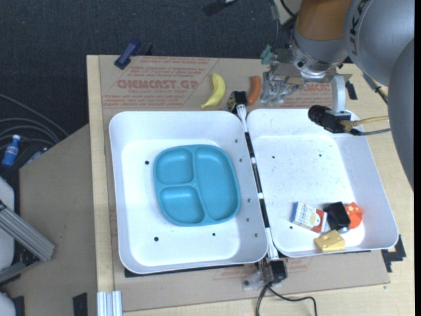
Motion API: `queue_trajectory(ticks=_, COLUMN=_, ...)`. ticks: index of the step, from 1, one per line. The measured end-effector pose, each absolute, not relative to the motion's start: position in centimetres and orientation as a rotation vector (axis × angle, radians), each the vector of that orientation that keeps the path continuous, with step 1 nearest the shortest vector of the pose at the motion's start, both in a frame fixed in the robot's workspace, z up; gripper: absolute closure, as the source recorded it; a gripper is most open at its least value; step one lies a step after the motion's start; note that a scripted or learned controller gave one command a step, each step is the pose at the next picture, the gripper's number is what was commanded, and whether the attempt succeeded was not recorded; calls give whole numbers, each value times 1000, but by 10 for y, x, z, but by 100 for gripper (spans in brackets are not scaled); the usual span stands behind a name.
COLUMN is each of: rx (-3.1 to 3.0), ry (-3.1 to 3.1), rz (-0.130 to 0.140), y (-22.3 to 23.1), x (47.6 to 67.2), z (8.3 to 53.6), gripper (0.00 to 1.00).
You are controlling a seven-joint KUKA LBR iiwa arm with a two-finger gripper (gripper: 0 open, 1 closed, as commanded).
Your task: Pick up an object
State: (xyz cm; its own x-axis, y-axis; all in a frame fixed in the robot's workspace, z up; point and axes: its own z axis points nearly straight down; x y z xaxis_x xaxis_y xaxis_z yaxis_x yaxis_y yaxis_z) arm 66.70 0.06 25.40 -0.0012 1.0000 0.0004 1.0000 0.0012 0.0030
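Gripper [279, 87] sits at top of frame, past the right bin [368, 170]; can't tell its state. Targets cluster in bin's lower right: black block [337, 216], cheese [330, 242]. Descend centred over one piece.

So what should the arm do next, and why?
Probably swing toward the near corner of the right bin. The gripper hangs above the bin's far edge with nothing seen between its fingers, while the small objects lie clustered in that corner.
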Motion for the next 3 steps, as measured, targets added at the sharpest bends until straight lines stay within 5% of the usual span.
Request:
queue_trajectory(ticks=2, rx=2220, ry=2223, rz=3, y=98, x=666, z=248, gripper=100)
queue_trajectory(ticks=3, rx=2223, ry=2221, rz=-2, y=65, x=666, z=251, gripper=100)
